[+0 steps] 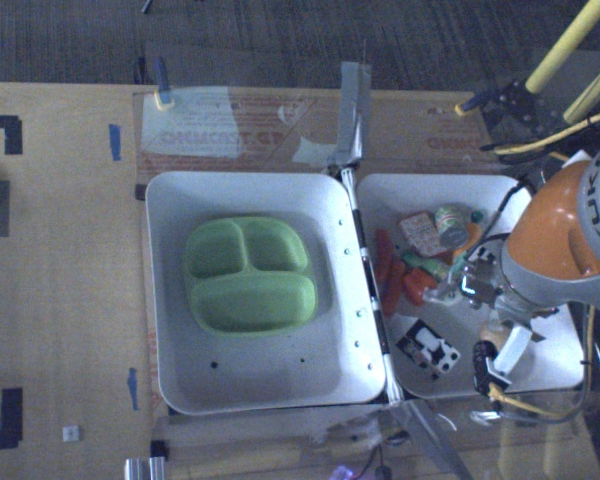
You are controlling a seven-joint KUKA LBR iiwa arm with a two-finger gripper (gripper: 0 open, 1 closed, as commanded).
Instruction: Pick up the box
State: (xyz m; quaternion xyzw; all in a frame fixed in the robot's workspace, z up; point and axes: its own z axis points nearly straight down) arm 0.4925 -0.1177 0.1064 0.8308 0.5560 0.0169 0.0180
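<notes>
The box (427,349) is small, black with white patches, and lies flat near the front of the right bin (555,363). My gripper (460,284) hangs over the middle of that bin, behind and a little to the right of the box, close to a cluster of small items. Nothing from the bin is visibly lifted. The grey wrist and the orange band (560,238) cover the bin's right part.
Behind the gripper lie red pieces (385,268), a green piece (430,265), a pinkish packet (418,230) and a small can (450,223). The left bin (170,298) holds a green divided plate (250,273). A cable and white part (500,360) hang near the box.
</notes>
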